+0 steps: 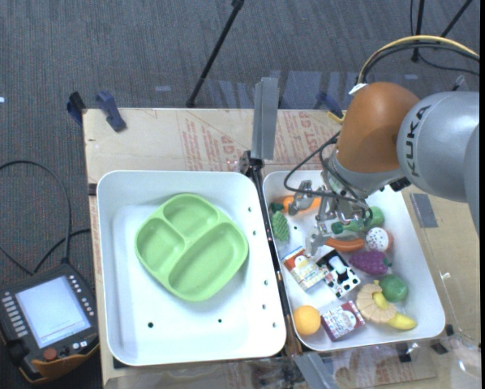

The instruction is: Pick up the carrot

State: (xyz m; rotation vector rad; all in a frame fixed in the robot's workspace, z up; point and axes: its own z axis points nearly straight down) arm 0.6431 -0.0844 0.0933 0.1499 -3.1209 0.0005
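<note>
Here the arm (pixel 421 140) reaches in from the right and hangs over the right bin (pixel 425 254), with the gripper (pixel 328 217) lowered among the toy foods at the bin's upper middle. Whether its fingers stand apart or together cannot be told, since the metal parts blur into the clutter below.

The carrot (pixel 346 244) lies in the right bin just below the gripper. Its long axis runs roughly left to right across the view, close to level. Which end is the tip cannot be told, because the gripper covers part of it. Nothing shows the carrot between the fingers.

Around the carrot:
- a white ball (pixel 377 238) just to its right
- a purple piece (pixel 372 262) just below and to the right
- a black-and-white carton (pixel 340 272) below it
- a small red-and-white box (pixel 302 268) to the lower left

An orange (pixel 306 320) and a banana (pixel 401 322) lie near the bin's front edge.

The left bin (pixel 129 314) holds a green divided plate (pixel 192 245), lying flat, well apart from the gripper
</note>
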